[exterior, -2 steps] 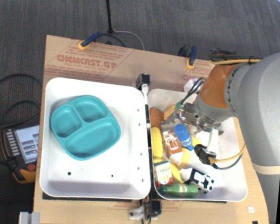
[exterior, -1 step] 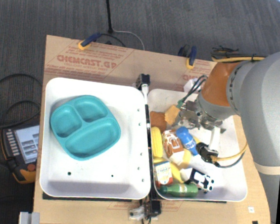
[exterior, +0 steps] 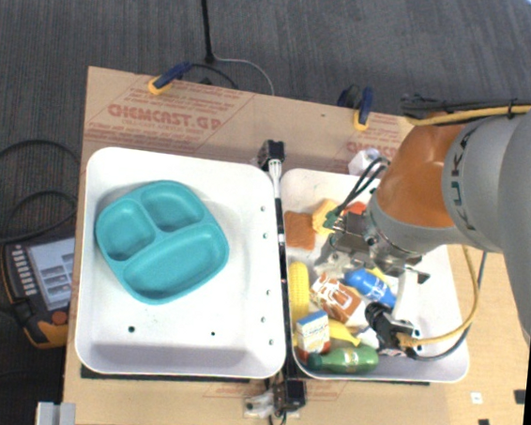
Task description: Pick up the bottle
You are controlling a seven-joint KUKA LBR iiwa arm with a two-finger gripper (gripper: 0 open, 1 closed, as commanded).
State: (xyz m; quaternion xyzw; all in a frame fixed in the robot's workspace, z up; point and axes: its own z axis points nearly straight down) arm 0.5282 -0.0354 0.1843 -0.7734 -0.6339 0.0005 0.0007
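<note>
A: Where do we see the bottle [exterior: 344, 359]?

B: We see it lying on its side at the near edge of the right bin [exterior: 447, 367], green with a red cap end pointing left. A yellow box [exterior: 312, 332] sits just beside it on the far-left side.

A: And the gripper [exterior: 360, 255]?

B: We find it low over the middle of the right bin, under the grey and orange arm [exterior: 438, 183] that reaches in from the right. We cannot tell how it stands, apart or together; the wrist hides that part.

A: Is the bottle in it?

B: No, the bottle lies apart from it, nearer to us, flat in the bin.

A: What else do we have in that bin?

B: A blue item [exterior: 368, 284] right of the gripper, an orange and white packet [exterior: 336, 299] in the middle, a corn cob [exterior: 298, 290] along the left wall, and a brown block [exterior: 299, 229] at the far left.

A: And the left bin [exterior: 102, 331]?

B: It holds a teal plate [exterior: 161, 239] with three compartments. Both bins sit on the brown surface [exterior: 162, 116].
</note>
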